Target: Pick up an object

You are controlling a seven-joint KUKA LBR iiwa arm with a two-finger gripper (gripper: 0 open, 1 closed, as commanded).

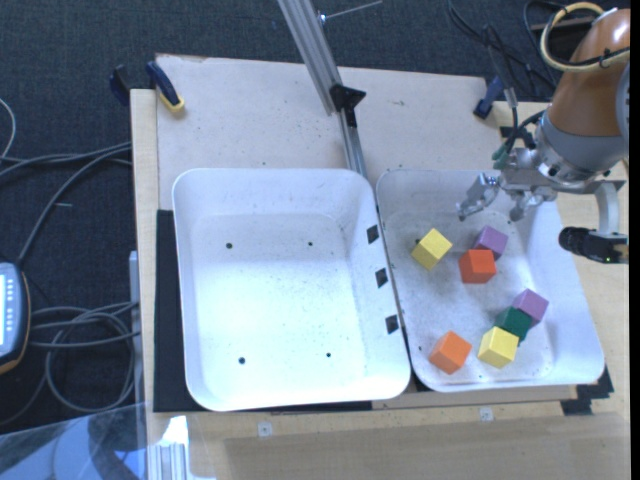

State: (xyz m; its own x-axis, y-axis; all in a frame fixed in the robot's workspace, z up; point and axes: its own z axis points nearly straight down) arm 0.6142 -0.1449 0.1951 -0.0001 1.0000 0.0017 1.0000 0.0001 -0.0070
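Nearest to me, along the near edge of the right bin (570, 363), sit an orange block (451, 351) and a yellow block (498, 346), a little apart from each other. Just behind the yellow one I see a green block (516, 322) touching it, and a purple block (530, 304) pressed against the green one's far right side. Farther in, toward the middle of that bin, a red block (478, 265) sits with a second purple block (491, 239) touching its far side, and a second yellow block (432, 248) lies to their left, apart from both.

My gripper (497, 204) hangs over the far part of the right bin, above and just beyond the red and purple pair. Its two fingers (474, 200) are spread apart with nothing between them. The grey wrist and orange band (600, 63) rise behind it at the far right.

On my left, the left bin (200, 203) shows a speckled white floor with a few small dark holes. A metal rail (310, 33) runs from the far side down between the two bins. A blue and yellow clamp (164, 85) grips the board's far left corner.

I can read no writing or labels on any of these things.
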